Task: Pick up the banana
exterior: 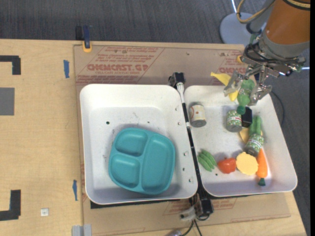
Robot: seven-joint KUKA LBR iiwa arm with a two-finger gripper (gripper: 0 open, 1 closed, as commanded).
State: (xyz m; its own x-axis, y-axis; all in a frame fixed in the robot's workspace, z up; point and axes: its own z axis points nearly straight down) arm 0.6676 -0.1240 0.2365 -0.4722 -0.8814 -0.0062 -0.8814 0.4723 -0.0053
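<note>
So the end effector (248, 85) sits over the back right corner of the right bin (280, 183), hanging off the grey wrist with the orange band above it. Its metal fingers look spread apart, and there's a green thing (244, 93) right in the middle of them, but I honestly can't tell if it's actually pinched or just lying underneath. So: open-ish, grip unclear.

The banana (221, 77) is just to the left of the fingers, up at the back rim of the right bin, partly poking past the edge. One finger seems close to its right end, maybe touching, can't say for sure.

Rest of the right bin: a small can (198, 115) on its side near the left wall, a green jar (234, 121) in the middle, a bottle (255, 136) next to it, then along the front a green pepper (207, 160), a tomato (227, 165), a yellow frilly piece (247, 163) and a carrot (262, 165) by the right wall.

Left bin (98, 102) has a teal divided plate (142, 160) lying flat toward its front. Both bins sit on a cardboard sheet (123, 63) on the table (34, 141).
</note>
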